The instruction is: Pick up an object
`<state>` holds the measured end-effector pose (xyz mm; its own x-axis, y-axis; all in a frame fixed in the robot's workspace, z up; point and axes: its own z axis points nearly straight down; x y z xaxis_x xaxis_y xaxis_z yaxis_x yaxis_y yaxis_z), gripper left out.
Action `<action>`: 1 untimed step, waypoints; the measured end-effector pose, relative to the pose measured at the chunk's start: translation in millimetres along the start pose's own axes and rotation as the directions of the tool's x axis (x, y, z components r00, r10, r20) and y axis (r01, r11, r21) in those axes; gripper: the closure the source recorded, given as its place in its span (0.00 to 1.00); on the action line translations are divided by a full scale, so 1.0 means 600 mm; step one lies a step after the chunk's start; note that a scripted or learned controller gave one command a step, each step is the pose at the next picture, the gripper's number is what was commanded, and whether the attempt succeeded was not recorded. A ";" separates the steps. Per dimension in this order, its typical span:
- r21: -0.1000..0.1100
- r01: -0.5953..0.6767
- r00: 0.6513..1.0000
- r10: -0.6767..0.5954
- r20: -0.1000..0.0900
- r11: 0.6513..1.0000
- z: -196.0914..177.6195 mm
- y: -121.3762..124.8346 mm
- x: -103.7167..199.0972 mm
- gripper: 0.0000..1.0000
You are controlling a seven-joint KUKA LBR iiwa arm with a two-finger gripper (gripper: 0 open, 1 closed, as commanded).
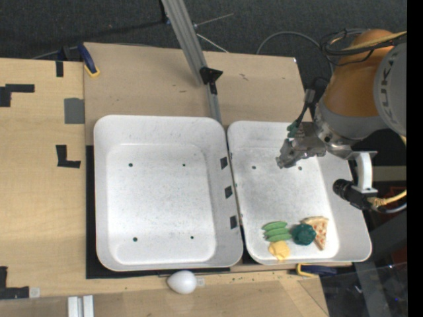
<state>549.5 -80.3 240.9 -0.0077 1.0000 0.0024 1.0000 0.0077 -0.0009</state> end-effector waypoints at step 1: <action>0.002 -0.002 1.000 0.002 0.001 1.000 0.017 -0.001 0.083 1.00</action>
